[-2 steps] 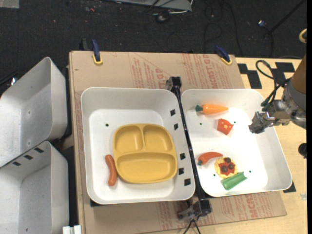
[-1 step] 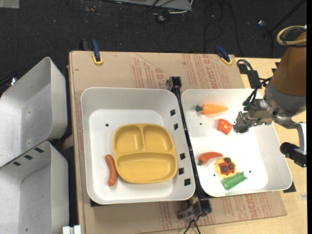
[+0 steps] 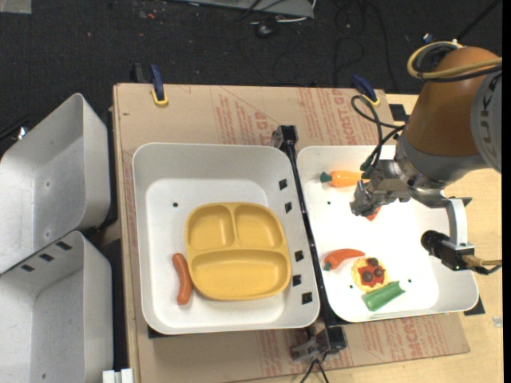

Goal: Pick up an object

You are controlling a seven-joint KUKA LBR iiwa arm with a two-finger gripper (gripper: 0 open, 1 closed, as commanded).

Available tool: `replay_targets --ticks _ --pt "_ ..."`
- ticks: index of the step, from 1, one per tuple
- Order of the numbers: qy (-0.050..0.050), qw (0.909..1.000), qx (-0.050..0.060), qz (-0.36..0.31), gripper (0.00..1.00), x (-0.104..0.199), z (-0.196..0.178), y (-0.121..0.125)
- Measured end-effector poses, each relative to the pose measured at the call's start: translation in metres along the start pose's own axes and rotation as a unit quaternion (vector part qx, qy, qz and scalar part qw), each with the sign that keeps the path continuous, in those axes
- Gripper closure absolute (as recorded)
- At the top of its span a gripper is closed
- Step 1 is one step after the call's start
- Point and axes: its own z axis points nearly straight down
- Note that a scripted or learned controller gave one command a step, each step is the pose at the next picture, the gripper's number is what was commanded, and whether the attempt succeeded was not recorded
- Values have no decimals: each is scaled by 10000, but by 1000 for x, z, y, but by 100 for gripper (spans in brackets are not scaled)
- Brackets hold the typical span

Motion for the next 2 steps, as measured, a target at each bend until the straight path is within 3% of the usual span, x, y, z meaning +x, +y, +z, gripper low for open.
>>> replay_targets --ticks 1,2 --pt "-4 10000 -20 -17 100 50 2 19" --pt "0 10000 2 -14 100 97 11 19"
